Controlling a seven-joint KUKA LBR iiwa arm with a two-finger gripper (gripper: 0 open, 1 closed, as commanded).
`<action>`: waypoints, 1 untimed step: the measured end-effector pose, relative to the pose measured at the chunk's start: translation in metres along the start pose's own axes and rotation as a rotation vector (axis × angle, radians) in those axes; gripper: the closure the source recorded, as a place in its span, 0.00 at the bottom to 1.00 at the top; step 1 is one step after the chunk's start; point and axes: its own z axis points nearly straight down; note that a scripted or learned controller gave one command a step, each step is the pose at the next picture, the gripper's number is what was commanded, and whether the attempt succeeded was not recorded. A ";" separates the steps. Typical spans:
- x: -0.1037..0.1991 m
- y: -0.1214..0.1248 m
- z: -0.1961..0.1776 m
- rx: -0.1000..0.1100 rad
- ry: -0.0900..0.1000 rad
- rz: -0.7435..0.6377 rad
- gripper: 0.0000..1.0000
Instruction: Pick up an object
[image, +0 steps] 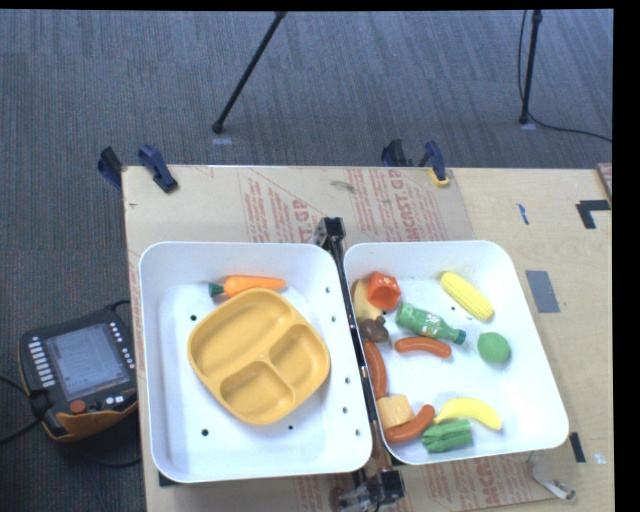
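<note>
Toys: right bin (520, 300) | tray (259, 355): left bin (160, 300) | tool state: cannot tell

We see two white bins (160, 300) of smooth, faintly glossy plastic resting on a tabletop (290, 200) of matt, pale board printed with red lettering. The yellow divided plate (259, 357), the carrot (250, 285) and the banana (468, 410) look like smooth moulded plastic, while the floor (100, 80) is rough grey carpet
</note>
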 end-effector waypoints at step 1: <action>0.001 0.000 -0.009 0.002 -0.001 -0.006 1.00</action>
